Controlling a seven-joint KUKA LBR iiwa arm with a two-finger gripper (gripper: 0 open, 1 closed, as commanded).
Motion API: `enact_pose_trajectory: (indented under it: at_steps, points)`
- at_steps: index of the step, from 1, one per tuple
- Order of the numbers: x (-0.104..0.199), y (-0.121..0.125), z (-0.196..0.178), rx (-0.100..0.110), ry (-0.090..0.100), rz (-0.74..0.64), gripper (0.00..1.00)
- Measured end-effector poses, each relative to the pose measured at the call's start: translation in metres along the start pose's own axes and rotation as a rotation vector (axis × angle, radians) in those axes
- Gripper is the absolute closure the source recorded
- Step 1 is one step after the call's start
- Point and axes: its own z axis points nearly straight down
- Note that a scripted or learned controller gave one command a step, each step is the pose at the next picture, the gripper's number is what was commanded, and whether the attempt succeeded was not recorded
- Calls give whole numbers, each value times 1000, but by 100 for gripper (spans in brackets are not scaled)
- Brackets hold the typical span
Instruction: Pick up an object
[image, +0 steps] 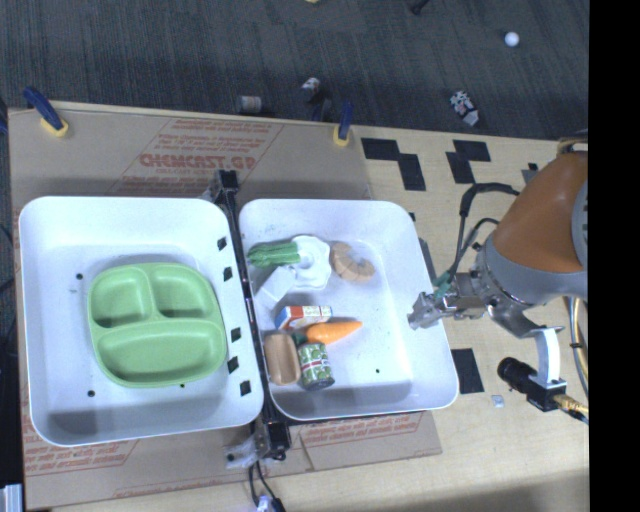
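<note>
I see the pickable things clustered in the right bin (425, 300), mostly toward its left half. The carrot (335, 329) lies flat with its long axis running roughly left to right, tilted slightly up toward the right, its narrow tip pointing right toward the arm. Just above it and touching is a small red and white carton (303, 315), also lying crosswise. Below the carrot, a green-labelled can (316, 366) lies on its side with its long axis running near to far, and just beside it on the left is a tan bread roll (280, 358), lined up the same way and close to the wall between the bins. Further back, a green vegetable (274, 253) lies left to right, touching a white object (309, 256), and a round tan bagel-like piece (351, 261) sits just right of those. The items crowd each other, so the carrot has neighbours above and below it.

The left bin (50, 300) holds a green divided plate (156, 323), lying flat in the middle.

The tool (424, 311) sits at the right rim of the right bin, well apart from the cluster, with the grey and orange arm (545, 235) behind it over the table (430, 150). I cannot tell how far apart its jaws are at this resolution, and I see nothing held in it.
</note>
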Motion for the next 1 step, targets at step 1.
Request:
enact_pose_trajectory:
  at_steps: [1]
  points:
    - [6,1,-36,-6,-2,-1,100]
